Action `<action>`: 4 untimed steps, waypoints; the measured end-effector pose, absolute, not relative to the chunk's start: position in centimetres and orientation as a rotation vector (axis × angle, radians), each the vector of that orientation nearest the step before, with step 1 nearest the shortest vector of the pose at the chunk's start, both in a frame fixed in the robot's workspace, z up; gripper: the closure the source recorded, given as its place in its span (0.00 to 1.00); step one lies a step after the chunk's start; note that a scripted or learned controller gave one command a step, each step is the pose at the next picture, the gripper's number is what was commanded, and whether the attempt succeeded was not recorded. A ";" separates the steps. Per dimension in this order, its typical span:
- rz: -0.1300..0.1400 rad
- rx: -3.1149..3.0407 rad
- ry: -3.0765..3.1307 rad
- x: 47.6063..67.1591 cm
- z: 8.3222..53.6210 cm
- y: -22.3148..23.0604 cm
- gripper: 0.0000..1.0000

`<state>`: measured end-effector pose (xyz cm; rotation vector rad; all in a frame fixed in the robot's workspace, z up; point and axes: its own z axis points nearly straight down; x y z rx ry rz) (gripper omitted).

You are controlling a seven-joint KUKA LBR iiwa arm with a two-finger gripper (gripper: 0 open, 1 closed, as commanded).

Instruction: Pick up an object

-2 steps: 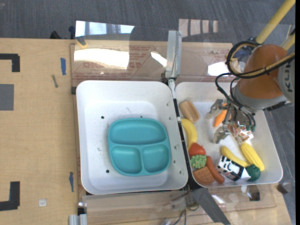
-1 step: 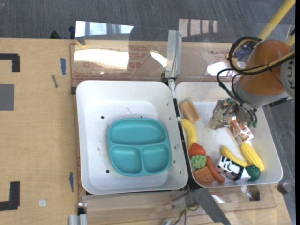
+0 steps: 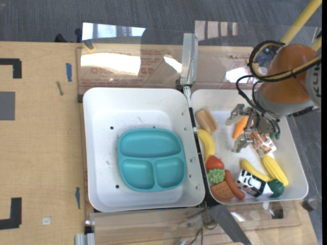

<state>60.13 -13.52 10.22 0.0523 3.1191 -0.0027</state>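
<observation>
My gripper (image 3: 238,129) hangs over the right bin (image 3: 296,160), in its upper middle, below the orange band of the arm. Its two metal fingers (image 3: 235,115) are spread apart, one above and one below a small orange carrot (image 3: 240,127). The carrot lies in the gap between them, and I see no squeeze on it. A red-and-white packet (image 3: 265,145) lies just right of the lower finger.
The right bin also holds a bread roll (image 3: 206,120), a banana (image 3: 207,142), a tomato (image 3: 214,162), a corn cob (image 3: 274,169), a sausage (image 3: 235,188) and a black-and-white box (image 3: 250,184). A teal divided plate (image 3: 150,158) sits in the left bin (image 3: 97,137).
</observation>
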 end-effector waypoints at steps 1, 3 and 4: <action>0.001 0.096 3.129 60.2 8.9 -14.0 0.00; 0.000 0.233 3.123 66.7 8.9 -13.6 1.00; 0.004 0.213 3.114 65.5 19.3 -6.2 1.00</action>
